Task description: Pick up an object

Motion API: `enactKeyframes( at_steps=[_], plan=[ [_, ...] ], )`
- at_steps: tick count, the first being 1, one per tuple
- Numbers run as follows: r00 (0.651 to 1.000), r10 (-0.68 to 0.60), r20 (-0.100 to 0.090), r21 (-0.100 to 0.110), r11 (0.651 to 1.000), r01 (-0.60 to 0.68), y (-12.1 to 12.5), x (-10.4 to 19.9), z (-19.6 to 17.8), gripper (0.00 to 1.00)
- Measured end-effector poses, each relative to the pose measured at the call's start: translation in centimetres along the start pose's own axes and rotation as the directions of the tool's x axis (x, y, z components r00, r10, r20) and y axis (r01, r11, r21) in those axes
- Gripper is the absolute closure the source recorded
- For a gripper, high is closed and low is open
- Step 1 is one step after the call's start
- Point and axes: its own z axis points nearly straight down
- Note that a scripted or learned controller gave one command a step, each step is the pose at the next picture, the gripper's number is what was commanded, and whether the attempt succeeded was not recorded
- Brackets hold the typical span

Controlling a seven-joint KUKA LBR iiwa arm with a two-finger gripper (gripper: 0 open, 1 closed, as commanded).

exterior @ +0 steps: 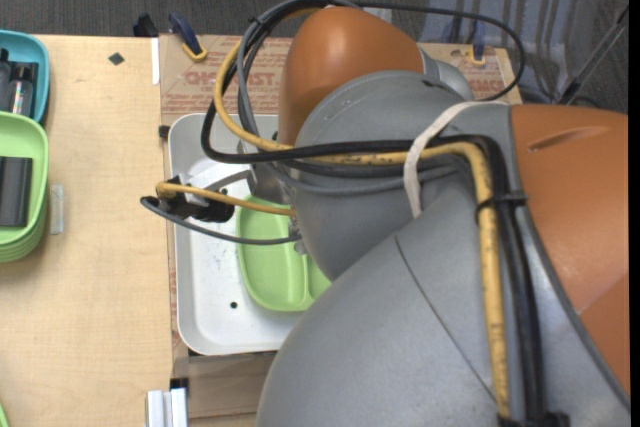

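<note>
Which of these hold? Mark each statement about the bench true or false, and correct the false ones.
1. A green dish lies in the white bin. True.
2. The arm covers much of that bin. True.
3. The green dish is red. False: it is light green.
4. The stacked trays sit at the view's right edge. False: they are at the left edge.
5. A yellow cable loops beside the arm. True.

Grey/orange arm (420, 245), lime-green dish (270, 265), white bin (205, 295), yellow+blk cables (487, 245)
</note>
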Motion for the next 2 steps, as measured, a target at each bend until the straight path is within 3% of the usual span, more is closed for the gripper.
enactKeyframes(
  at_steps=[1, 2],
  plan=[
    [0.992, -0.126, -0.001, -0.001, 0.992, 0.126, 0.0, -0.1, -11.7, 1.0],
    [1.0, 0.019, -0.005, 0.005, 1.0, -0.019, 0.5, -0.8, -19.7, 1.0]
  ],
)
